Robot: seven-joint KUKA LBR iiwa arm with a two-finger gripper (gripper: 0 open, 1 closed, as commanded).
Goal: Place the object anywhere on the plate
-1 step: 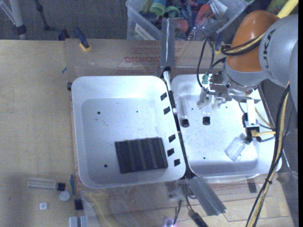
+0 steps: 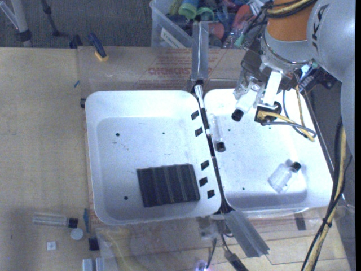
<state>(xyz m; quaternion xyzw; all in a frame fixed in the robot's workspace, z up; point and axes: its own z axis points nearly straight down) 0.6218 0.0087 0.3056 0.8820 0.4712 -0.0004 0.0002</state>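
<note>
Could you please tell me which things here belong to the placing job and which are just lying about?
Job:
gripper
clear bottle, lying in the right bin
dark ridged plate in the left bin

Lying about:
small vial by the divider
tub of toys behind the bins
vial and caps on the bench

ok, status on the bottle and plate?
Gripper high over right bin. Clear bottle lying in that bin's near corner, untouched. Dark ridged plate in left bin.

Black ribbed plate [image 2: 168,185], white bins [image 2: 101,112], clear black-capped bottle [image 2: 283,175].
</note>
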